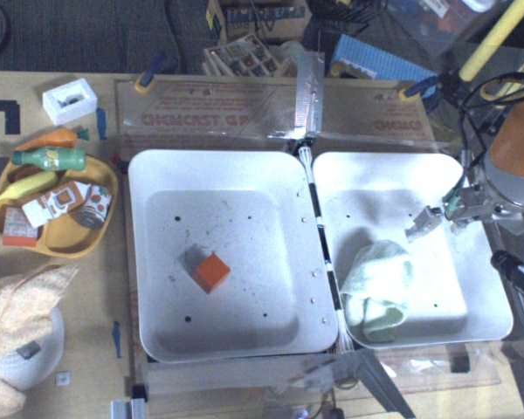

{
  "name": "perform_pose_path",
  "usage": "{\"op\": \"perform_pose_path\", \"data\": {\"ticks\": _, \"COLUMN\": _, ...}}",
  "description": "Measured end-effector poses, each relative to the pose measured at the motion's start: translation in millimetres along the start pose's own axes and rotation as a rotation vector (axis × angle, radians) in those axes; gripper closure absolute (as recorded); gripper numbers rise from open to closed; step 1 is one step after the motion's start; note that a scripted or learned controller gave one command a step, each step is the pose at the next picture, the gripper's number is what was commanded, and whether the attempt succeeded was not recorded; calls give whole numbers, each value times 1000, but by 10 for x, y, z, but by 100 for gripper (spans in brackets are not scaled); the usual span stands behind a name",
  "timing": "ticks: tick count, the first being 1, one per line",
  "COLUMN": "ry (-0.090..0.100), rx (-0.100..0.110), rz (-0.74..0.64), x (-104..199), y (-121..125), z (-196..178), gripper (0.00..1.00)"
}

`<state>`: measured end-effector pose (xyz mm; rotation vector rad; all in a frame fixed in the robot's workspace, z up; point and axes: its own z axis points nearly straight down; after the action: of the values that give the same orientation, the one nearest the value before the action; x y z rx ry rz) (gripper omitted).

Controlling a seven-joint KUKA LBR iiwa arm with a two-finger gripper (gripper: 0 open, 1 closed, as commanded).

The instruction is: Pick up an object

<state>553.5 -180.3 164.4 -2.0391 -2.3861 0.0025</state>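
Two shallow white bins sit side by side on the bench. In the left bin (pixel 157 182), slightly left of and below its centre, we see a small orange block (pixel 213 273). It lies turned so that its corners point up, down, left and right in the frame, diamond-wise; its faces look roughly equal, so we can name no clear long axis. A grey shadow touches its upper left side.

In the right bin (pixel 367 177), at the lower left, lies a pale green and white crumpled cloth (pixel 380 291). Its long axis runs roughly top to bottom of the frame, and its lower end reaches the bin's lower wall. Its folds are soft and blurred, and we cannot tell what it is beyond fabric.

The gripper (pixel 422 223) reaches in from the right edge of the frame, above the right bin's upper right area, apart from the cloth. Its tip is small and blurred; we cannot tell whether the claw is wide or narrow, and we see nothing between it. The arm (pixel 511 151) is cut off by the right edge.

At the left of the frame a yellow bowl (pixel 70 238) holds assorted toys.
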Motion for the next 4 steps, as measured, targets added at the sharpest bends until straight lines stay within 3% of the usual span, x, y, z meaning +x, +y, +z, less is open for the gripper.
{"op": "perform_pose_path", "data": {"ticks": 1, "ry": -4, "rx": -11, "rz": -64, "x": 121, "y": 97, "z": 766, "gripper": 0}}
{"op": "perform_pose_path", "data": {"ticks": 2, "ry": -2, "rx": -2, "rz": 16, "x": 494, "y": 1039, "z": 574, "gripper": 0}}
{"op": "perform_pose_path", "data": {"ticks": 3, "ry": -3, "rx": -4, "rz": 305, "x": -208, "y": 1126, "z": -2, "gripper": 0}}
{"op": "perform_pose_path", "data": {"ticks": 4, "ry": 0, "rx": 4, "rz": 608, "x": -58, "y": 657, "z": -52, "gripper": 0}}
